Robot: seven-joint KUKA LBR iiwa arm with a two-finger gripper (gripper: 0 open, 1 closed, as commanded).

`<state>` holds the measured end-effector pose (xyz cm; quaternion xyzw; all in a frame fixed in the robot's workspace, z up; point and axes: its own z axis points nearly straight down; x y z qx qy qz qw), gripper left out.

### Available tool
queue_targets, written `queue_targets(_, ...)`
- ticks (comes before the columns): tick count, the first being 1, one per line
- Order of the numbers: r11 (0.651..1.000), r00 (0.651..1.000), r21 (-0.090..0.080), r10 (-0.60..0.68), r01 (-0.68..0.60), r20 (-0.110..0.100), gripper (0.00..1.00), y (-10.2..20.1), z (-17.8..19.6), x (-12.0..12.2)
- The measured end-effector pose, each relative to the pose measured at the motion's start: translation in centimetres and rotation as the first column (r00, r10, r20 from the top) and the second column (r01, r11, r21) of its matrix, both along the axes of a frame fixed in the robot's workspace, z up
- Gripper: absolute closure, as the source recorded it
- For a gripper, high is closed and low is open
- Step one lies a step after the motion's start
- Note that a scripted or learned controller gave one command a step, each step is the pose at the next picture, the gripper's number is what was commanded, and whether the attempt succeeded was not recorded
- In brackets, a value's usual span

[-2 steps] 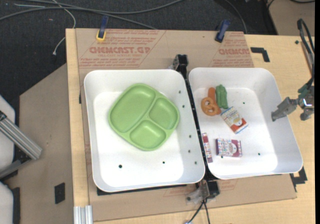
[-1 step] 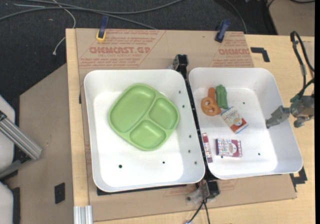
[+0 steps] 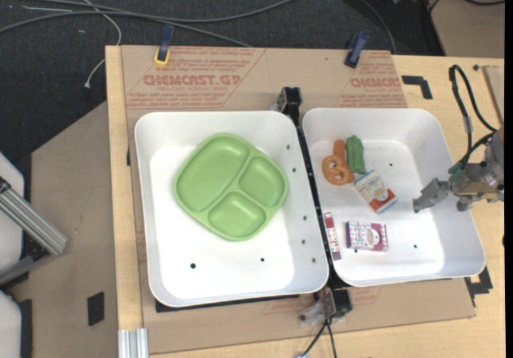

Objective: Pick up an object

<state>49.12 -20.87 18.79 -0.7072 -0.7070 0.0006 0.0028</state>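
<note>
The right bin (image 3: 425, 136) holds several small items. A brown pretzel (image 3: 337, 170) lies beside an orange piece (image 3: 340, 148) and a green pickle-like piece (image 3: 354, 154) near the bin's back left. A small white carton (image 3: 375, 191) lies tilted in the middle. A pink and purple box (image 3: 366, 235) lies flat towards the front. A narrow red pack (image 3: 331, 236) rests against the bin's left wall. My gripper (image 3: 433, 195) hangs low over the right side of this bin, to the right of the carton and apart from it, with nothing seen in it.
In the left bin (image 3: 160, 212) lies a green divided plate (image 3: 231, 186). Black clamps (image 3: 289, 98) sit where the bins meet, at the back and front. Cables run along the bench's right edge (image 3: 465, 100). The bins stand on a cardboard sheet (image 3: 192, 76).
</note>
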Motion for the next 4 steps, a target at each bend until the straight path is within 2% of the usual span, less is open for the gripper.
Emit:
queue_targets(1, 1.000, 1.000, 0.000, 0.000, 0.000, 0.001, 0.00, -0.3, -4.3, 0.3)
queue_targets(2, 1.000, 1.000, -0.002, 0.000, 0.000, 0.006, 1.00, -0.3, -3.0, 0.4)
queue_targets(3, 1.000, 1.000, -0.005, 0.001, -0.001, 0.010, 1.00, -0.3, 1.5, 0.1)
queue_targets(4, 1.000, 1.000, -0.004, 0.001, -0.001, 0.007, 1.00, -0.3, 1.9, 0.1)
